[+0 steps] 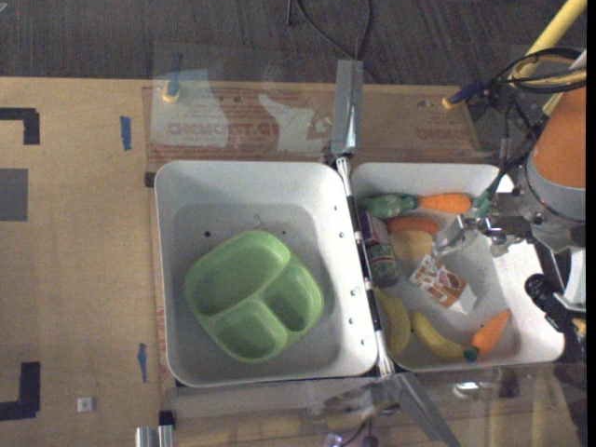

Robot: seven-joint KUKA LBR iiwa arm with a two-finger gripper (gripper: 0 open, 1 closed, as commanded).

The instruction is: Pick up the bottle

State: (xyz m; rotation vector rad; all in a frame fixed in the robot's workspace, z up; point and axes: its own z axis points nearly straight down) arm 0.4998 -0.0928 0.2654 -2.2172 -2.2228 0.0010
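Green divided plate (253,293) in left bin (177,194), bananas (419,329), carrots (445,202)

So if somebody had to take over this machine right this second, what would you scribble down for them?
Pincer: over the right bin, above the pile of toys, nothing seen held.
Bottle: dark, lying along that bin's left wall, with a green item and carrots just beyond its top end and bananas below.
Left bin: holds a green divided plate.
Done: nothing yet; the bottle is not lifted.
Left: move left to the bottle, grasp, raise.
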